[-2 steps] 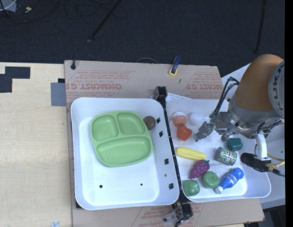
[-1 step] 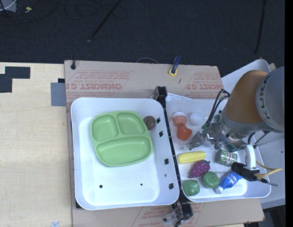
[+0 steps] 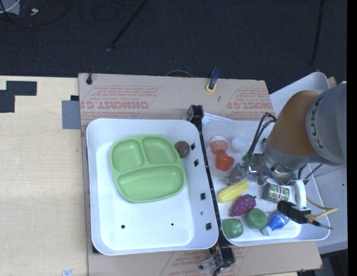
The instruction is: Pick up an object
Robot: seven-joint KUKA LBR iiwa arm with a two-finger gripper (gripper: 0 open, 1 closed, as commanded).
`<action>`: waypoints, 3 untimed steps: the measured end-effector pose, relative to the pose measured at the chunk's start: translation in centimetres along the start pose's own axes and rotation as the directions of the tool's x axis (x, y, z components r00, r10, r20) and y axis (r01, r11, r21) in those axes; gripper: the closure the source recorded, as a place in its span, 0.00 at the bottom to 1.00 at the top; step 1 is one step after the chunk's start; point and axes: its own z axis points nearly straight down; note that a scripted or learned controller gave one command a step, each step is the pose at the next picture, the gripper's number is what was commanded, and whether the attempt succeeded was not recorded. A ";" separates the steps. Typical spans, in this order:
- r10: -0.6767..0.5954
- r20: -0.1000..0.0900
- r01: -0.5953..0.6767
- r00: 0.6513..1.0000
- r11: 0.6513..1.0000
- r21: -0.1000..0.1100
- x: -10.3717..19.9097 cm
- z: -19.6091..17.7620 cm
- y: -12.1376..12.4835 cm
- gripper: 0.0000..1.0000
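My gripper [image 3: 248, 170] hangs low in the right bin [image 3: 308, 233]; finger state: cannot tell. Right bin count: one corn cob [image 3: 232, 191] at centre, one grape bunch [image 3: 242, 204], two green round fruits [image 3: 232, 228] by the near edge, one red piece [image 3: 224, 162], one blue-capped item [image 3: 276, 221]. Left bin [image 3: 143, 229]: one green divided plate [image 3: 148, 168], one brown ball [image 3: 182, 148] beside its right rim.

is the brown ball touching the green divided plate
Cannot tell. In the camera view the brown ball sits right at the green plate's upper right corner, with no plain gap, but actual contact isn't clear from this angle.
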 end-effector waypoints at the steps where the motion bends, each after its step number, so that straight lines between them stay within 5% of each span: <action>1: 0.007 0.000 -0.007 1.000 1.000 -0.001 -0.2 -1.2 0.0 1.00; 3: -0.002 0.002 0.002 1.000 1.000 -0.006 0.8 -11.1 0.6 1.00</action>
